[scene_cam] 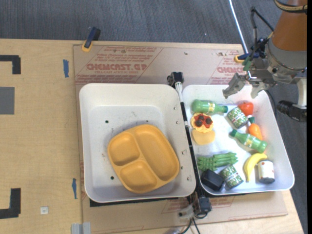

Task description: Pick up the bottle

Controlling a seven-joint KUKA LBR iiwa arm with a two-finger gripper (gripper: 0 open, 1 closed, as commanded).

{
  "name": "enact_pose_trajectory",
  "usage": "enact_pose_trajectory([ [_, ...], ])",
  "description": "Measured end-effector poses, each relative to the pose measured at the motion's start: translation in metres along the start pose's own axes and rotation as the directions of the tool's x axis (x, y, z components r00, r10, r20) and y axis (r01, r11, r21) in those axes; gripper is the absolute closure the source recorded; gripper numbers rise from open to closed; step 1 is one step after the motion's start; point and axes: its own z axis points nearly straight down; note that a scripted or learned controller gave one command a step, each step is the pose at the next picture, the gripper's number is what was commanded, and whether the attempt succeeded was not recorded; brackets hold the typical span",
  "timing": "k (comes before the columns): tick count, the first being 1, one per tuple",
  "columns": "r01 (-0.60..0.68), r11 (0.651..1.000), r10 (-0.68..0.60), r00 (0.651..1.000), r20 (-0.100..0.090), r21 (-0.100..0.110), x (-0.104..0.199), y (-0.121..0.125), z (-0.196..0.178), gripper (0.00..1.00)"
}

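Your pincer (245,88) hangs with its two fingers spread wide and nothing between them, poised above the far edge of the right bin (282,139); one finger (234,87) slants out toward the bins' shared divide. You have a green bottle (208,107) lying on its side just below that finger, near the bin's far left corner, cap pointing right. A second green bottle (249,141) lies tilted toward the bin's right wall, beside a small carrot (254,129). Between the two bottles you see a green can (237,117) touching a red tomato (246,107), and a pastry topped with dark berries (203,121) above a pale yellow piece (203,136). Nearer you sit green asparagus (218,160), a black block (212,179), another green can (231,176), a banana (251,164) and a small white jar (265,171). On your tabletop (39,130), the left bin (92,106) carries a yellow divided plate (142,157)
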Motion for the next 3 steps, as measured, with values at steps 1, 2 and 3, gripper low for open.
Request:
enact_pose_trajectory([
  [1,-0.051,0.999,0.051,0.999,0.0,0.001,-0.014,-0.03,0.147,0.0],
  [2,0.012,1.0,-0.012,1.0,0.0,-0.002,-0.044,-0.087,0.19,0.0],
  [3,-0.207,0.978,0.207,0.978,-0.001,-0.002,0.021,-0.016,0.098,0.0],
])
